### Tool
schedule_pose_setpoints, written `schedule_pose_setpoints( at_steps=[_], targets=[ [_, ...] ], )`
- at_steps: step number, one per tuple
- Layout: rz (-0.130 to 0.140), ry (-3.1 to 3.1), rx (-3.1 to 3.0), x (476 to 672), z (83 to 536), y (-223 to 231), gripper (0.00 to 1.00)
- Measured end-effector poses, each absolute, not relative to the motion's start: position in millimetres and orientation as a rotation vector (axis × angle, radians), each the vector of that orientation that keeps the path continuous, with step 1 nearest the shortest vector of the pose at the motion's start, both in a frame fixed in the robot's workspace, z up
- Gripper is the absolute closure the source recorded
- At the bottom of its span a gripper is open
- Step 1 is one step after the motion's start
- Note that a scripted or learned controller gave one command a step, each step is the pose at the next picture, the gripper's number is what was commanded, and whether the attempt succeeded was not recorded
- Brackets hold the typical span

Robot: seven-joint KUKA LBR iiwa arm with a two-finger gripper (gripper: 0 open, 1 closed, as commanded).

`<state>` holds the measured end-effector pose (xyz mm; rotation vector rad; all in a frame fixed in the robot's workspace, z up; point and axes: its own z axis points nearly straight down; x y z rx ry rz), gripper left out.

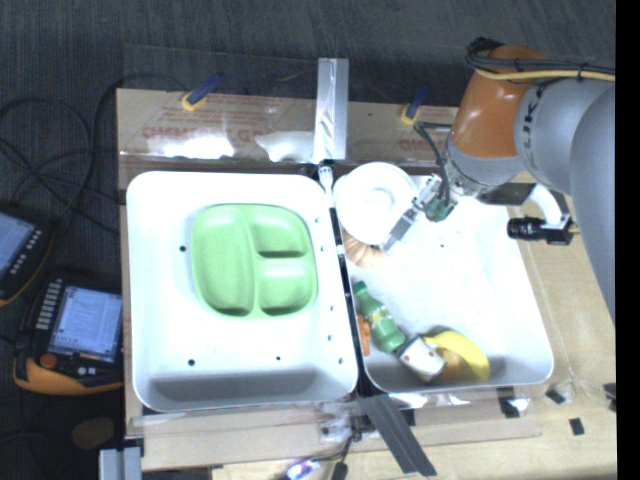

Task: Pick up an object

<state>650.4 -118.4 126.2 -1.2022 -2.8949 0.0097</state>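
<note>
Camera view: bench [560, 298], two white bins [160, 268].

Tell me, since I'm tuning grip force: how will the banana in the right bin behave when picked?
The banana looks curved and smooth, so it may pivot or slip between fingers. Probably soft, so it could bruise. It lies against a small white object, which may shift too.

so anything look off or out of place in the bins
The white bowl in the right bin is tipped up against the divider, not lying flat, with the tool at its rim. The green tray lies flat in the left bin.
</note>
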Motion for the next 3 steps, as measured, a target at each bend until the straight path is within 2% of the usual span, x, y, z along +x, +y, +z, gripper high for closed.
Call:
schedule_pose_setpoints(
  at_steps=[1, 2, 3],
  targets=[
    [0.024, -3.025, -0.904, 606.5, 110, -115, 0.0],
    [0.016, -2.971, -1.067, 579.6, 90, -108, 0.0],
    [0.013, -2.964, -1.065, 579.4, 96, -107, 1.0]
  ],
)
